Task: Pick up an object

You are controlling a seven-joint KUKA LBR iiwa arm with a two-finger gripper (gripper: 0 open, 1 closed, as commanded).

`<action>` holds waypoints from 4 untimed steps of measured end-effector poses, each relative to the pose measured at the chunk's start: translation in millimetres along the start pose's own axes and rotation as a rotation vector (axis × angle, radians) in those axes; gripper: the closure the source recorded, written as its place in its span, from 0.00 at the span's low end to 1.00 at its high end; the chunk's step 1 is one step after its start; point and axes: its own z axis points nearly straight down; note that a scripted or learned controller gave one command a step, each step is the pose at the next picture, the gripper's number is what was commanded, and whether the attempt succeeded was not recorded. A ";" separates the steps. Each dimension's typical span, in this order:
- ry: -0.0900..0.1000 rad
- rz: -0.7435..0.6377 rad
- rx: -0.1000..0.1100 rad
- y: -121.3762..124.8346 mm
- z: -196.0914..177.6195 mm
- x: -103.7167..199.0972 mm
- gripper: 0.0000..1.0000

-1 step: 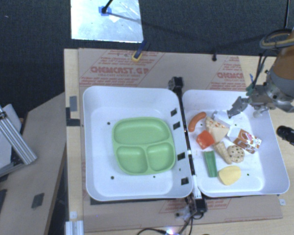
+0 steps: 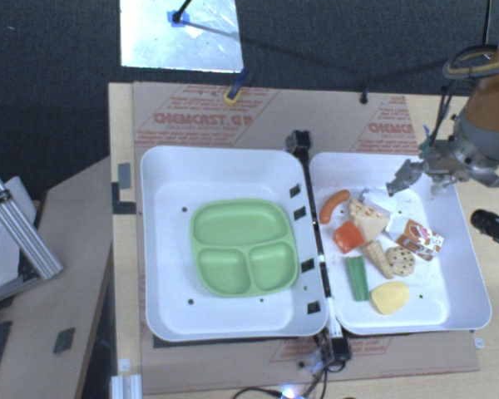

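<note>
Here the grey two-finger claw hangs over the right shallow white bin, above the orange-red sausage; whether it is apart or together, I cannot tell.

bins: plain white
divided plate: pale green
sausage: orange-red
pepper chunk: red
cucumber stick: dark green
potato: yellow
cookie: tan with dark specks
packet: red and white print
tabletop: tan with red lettering
arm: grey, orange band
</note>
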 end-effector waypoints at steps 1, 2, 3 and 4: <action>0.000 0.002 0.003 4.1 42.7 -2.2 0.00; 0.000 0.002 0.002 6.7 84.1 0.2 0.00; 0.002 0.004 -0.003 9.0 132.4 1.0 0.00; 0.000 0.002 -0.014 12.3 116.1 0.5 1.00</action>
